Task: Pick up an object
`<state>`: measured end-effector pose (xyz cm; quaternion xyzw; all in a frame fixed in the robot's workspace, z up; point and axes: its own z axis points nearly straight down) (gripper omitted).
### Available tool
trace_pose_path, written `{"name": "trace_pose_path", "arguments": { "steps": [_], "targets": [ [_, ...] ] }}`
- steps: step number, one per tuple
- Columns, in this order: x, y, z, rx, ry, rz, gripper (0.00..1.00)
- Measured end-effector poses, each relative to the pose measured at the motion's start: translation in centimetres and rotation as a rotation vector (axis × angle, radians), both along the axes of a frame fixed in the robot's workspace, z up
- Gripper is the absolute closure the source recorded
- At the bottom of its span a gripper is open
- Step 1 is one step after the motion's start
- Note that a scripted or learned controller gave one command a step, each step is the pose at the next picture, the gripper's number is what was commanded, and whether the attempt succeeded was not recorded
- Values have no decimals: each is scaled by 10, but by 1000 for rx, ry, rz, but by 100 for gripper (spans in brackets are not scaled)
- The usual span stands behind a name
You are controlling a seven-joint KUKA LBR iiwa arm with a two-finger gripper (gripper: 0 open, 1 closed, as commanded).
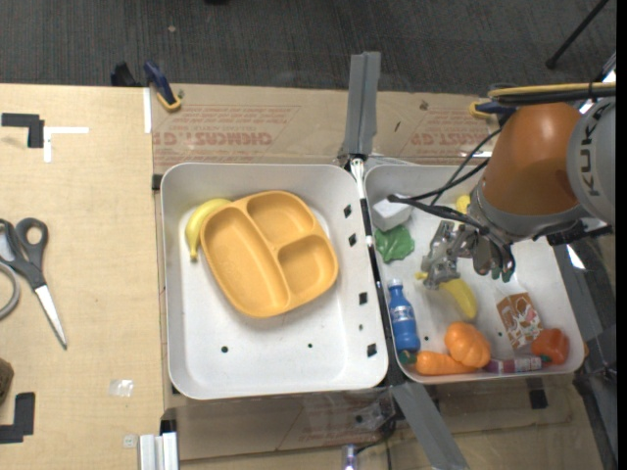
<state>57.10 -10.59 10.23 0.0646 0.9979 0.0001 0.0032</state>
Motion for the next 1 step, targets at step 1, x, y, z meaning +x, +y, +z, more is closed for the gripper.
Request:
{"name": "trace_pose_path", "arguments": {
  "steps": [1],
  "targets": [
    [0,0,0,0,0,0,0]
  ]
}}
